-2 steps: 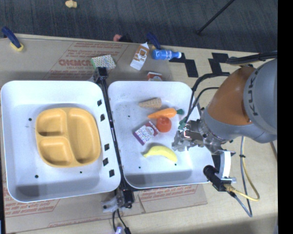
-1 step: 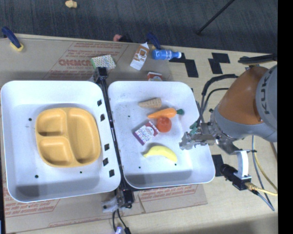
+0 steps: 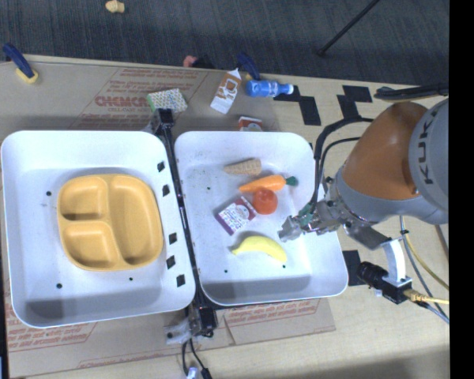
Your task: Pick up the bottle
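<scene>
— Camera view: where's the bottle (image 3: 268,88)?
— Blue plastic, lying on the counter (image 3: 363,322) behind the right bin (image 3: 324,279).
— And the pincer (image 3: 294,227)?
— Metal, over that bin beside a curved banana (image 3: 259,247); its state I cannot tell.

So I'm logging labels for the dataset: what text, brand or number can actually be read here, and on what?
"CHEMC...", red, cut off: on the cardboard sheet behind the left bin.
Smaller red print lines on that cardboard and along its front edge: too blurred to read.
Purple packet in the right bin: print too small to read.
White carton and blue bottle behind the bins: labels unreadable.
</scene>
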Controlling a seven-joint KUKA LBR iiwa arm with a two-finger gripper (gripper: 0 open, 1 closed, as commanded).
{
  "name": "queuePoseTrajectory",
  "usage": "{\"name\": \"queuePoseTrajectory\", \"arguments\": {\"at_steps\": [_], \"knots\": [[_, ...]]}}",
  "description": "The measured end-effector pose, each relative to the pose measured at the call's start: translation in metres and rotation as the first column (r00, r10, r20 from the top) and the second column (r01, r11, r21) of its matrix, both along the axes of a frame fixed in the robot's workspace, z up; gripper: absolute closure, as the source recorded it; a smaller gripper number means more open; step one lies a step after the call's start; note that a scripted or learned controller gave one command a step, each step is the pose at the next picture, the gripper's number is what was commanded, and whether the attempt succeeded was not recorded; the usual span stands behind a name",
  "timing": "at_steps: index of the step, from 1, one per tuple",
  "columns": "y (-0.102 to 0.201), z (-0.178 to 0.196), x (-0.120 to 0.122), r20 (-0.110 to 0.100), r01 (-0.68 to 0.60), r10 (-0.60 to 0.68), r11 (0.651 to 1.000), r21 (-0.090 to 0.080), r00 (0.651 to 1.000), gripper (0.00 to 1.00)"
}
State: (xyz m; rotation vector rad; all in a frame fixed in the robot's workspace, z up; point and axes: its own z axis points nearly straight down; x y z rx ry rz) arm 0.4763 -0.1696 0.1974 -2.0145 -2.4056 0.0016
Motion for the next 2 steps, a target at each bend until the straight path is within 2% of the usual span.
{"name": "queuePoseTrajectory", "arguments": {"at_steps": [1,2], "knots": [[-0.042,0.013,0.000,0.001,0.507,-0.507,0.862,-0.002,0.862,1.00],[-0.005,-0.016,0.000,-0.003,0.635,-0.635,0.772,-0.002,0.772,1.00]]}}
